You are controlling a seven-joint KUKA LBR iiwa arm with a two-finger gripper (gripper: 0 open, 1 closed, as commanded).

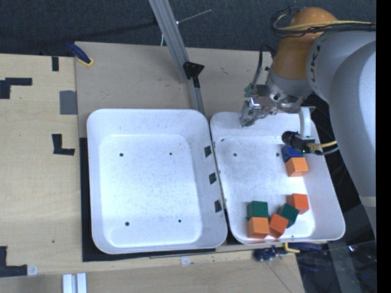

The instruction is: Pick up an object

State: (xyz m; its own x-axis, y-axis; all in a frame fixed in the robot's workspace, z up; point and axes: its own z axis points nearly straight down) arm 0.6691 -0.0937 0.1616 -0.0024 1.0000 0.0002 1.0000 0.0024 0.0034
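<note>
Orange and green plastic blocks (273, 217) cluster at the right white bin's (244, 176) six o'clock; another orange block (297, 166) sits at three o'clock. The metal two-finger gripper (249, 117) hovers at twelve o'clock, probably between attempts, carrying nothing visible; jaw state: cannot tell.

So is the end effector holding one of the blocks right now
No, the end effector sits over the far rim of the right bin, apart from the orange blocks and green blocks.
</note>
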